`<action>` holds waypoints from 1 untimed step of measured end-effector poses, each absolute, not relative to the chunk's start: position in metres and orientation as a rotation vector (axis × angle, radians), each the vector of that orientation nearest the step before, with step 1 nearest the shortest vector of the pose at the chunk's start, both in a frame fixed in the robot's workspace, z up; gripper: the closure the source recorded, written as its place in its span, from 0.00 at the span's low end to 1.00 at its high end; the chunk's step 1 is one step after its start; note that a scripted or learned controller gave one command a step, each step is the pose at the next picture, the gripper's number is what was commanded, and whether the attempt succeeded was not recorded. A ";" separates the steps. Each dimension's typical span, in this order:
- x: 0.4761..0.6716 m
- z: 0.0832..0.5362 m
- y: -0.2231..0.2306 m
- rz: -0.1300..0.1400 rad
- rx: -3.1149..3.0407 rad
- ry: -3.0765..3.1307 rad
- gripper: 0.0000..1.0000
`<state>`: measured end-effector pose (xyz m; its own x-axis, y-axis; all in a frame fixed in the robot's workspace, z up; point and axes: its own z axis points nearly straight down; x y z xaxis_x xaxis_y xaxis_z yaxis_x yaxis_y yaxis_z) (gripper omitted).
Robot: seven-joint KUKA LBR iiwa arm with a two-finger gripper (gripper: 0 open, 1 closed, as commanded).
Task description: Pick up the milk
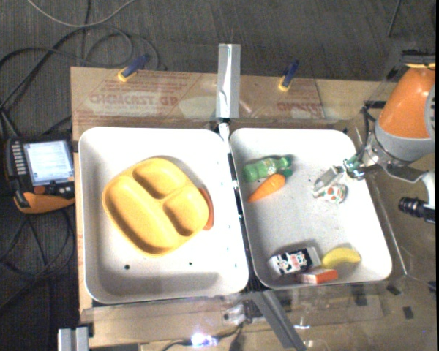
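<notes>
Milk [293, 261] hemmed by banana [341, 257], red block [319, 276]; top open.

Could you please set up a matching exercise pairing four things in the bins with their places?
Things:
1. tray
2. milk
3. bottle
4. pincer

Places:
A. right bin, upper left, above the carrot
B. left bin
C. right bin, upper right
D. right bin, near edge, beside the banana

Pairs: 1-B, 2-D, 3-A, 4-C

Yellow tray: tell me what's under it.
The yellow tray lies in the left bin. An orange object pokes out from beneath its right edge. The rest of that object is covered, so what it is cannot be told.
</notes>
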<state>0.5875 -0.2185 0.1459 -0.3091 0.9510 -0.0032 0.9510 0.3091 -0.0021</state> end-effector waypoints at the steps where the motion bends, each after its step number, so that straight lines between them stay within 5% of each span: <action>1: 0.586 0.100 -0.220 0.001 1.744 2.617 0.00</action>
